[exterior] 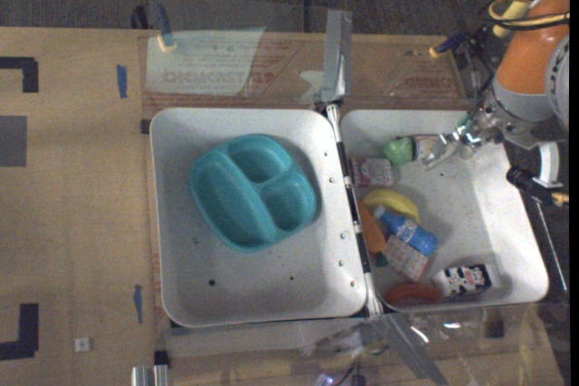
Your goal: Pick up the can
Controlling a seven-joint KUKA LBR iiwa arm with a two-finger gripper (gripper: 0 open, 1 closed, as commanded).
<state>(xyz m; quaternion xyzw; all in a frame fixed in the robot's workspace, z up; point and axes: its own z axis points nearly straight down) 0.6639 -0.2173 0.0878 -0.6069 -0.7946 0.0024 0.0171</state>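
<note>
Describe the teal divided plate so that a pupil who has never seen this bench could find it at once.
Look at the left white bin of the two. The teal plate lies in its upper middle, alone there. Its three compartments and rounded shape set it apart from the small packets, the banana and the bottle in the right bin.

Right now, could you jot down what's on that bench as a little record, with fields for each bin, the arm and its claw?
left bin: holds a teal divided plate
right bin: holds a can near the divider, a green object, a banana, a blue bottle, a black and white carton
arm: reaches in from the right, over the right bin's far corner
claw: beside the green object, apart from the can
can picked up: not yet
</note>
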